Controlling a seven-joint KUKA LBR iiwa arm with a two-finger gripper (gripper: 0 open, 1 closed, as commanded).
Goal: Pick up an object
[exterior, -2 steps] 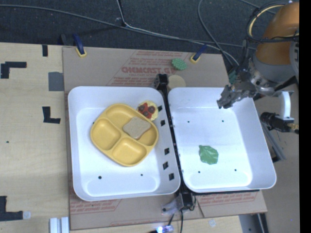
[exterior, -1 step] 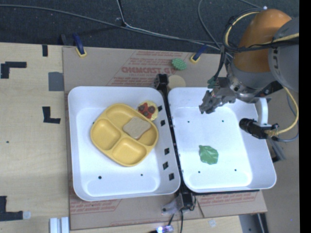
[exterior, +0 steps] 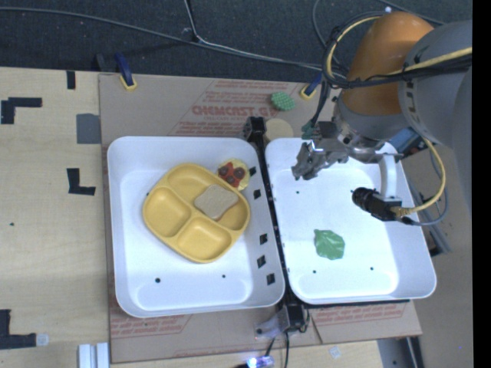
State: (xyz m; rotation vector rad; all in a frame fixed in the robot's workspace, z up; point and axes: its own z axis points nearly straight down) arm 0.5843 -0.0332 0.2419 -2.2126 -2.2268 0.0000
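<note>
Pale wood bench (exterior: 46,228) with black tape marks (exterior: 19,108), brown cardboard sheet (exterior: 222,106), dark carpet floor (exterior: 92,14)

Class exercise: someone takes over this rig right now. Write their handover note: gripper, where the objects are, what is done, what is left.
Gripper: over the top left of the right bin, nothing seen between its fingers.
Green piece: lies on the right bin's floor, apart from the gripper.
Yellow tray: in the left bin, a tan slice in one compartment, a red item at its top edge.
Done: no pick yet.
Left: grasp and lift an object.
</note>
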